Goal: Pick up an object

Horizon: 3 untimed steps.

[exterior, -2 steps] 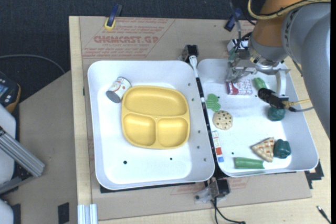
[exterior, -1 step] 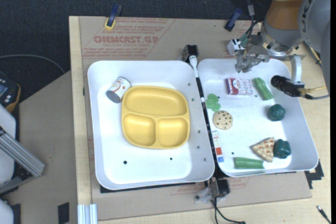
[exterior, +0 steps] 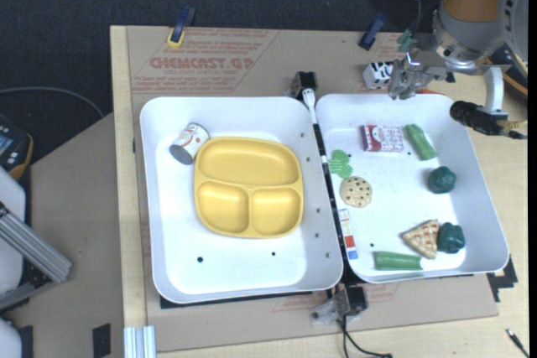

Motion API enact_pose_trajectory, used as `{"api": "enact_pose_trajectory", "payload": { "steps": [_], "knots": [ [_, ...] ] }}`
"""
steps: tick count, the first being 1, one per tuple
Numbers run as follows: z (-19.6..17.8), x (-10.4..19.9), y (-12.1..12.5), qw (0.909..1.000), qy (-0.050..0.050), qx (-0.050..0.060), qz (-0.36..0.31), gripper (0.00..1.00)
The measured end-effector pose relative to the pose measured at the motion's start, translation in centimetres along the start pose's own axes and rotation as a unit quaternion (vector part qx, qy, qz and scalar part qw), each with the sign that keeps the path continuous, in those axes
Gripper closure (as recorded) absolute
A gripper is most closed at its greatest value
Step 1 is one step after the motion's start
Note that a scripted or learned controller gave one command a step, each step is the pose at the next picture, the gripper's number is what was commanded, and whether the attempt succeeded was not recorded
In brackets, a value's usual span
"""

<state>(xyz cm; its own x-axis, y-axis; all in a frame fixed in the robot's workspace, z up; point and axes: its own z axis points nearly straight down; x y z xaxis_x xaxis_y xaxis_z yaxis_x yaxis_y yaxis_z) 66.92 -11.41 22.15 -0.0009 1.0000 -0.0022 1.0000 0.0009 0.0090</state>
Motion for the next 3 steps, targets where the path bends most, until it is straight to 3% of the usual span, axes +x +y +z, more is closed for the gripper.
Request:
{"api": "enact_pose_trajectory", "payload": {
  "steps": [1, 3],
  "knots": [
    [-0.9, 2.9, -5.1, 1.0000, 0.002, 0.006, -0.001, 1.00],
    [0.4, 8.2, -13.1, 1.0000, 0.002, 0.008, 0.000, 1.00]
  ]
}}
